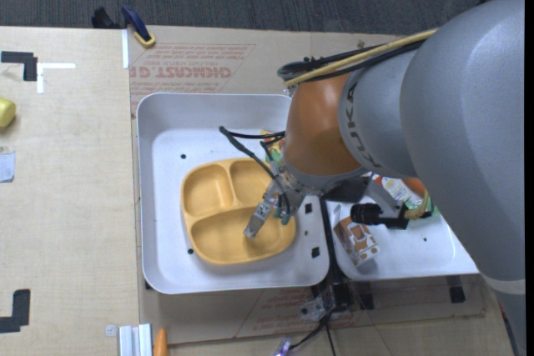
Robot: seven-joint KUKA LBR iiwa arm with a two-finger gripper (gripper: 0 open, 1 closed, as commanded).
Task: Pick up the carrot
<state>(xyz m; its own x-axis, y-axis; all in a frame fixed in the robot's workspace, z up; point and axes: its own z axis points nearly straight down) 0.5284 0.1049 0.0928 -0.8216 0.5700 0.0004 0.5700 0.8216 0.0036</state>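
Note:
My gripper [260, 223] hangs low over the yellow divided plate [219, 208] in the left bin, at the plate's right side above its large front compartment. I see nothing held in it. An orange shape with a bit of green [420, 205], possibly the carrot, peeks out from under the arm in the right bin, mostly hidden. Another small orange-red thing [271, 149] shows at the arm's left edge, near the back of the left bin.
The left bin [163, 179] holds the plate, with white floor around it. In the right bin a small brown-and-white carton [357, 241] lies near the divider. The arm's grey bulk covers most of the right bin.

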